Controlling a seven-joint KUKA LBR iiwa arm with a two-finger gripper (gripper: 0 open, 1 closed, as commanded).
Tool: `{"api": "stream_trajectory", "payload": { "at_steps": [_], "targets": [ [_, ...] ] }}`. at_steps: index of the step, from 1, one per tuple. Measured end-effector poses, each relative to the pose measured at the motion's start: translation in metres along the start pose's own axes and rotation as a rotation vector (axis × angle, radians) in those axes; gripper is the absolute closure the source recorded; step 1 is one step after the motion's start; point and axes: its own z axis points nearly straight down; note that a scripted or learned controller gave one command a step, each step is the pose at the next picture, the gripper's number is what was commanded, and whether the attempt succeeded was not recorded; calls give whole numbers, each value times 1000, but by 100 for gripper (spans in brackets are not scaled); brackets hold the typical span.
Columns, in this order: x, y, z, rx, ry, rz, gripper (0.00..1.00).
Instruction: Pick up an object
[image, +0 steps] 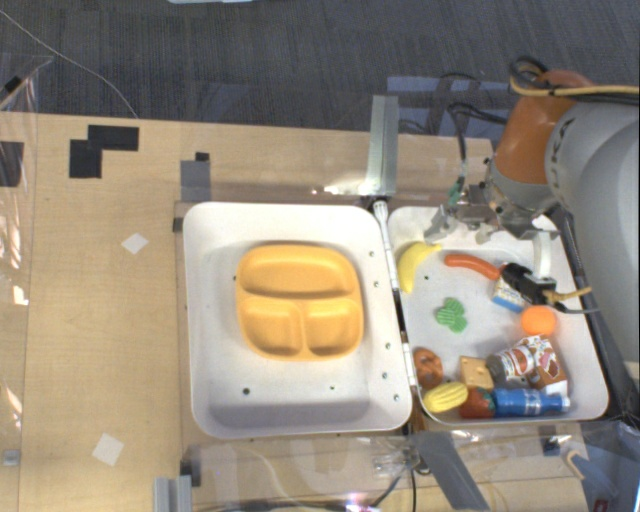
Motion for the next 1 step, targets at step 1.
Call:
{"api": "stream_trajectory", "payload": {
  "at_steps": [1],
  "targets": [
    [2,8,19,23,15,-340,0]
  ]
}}
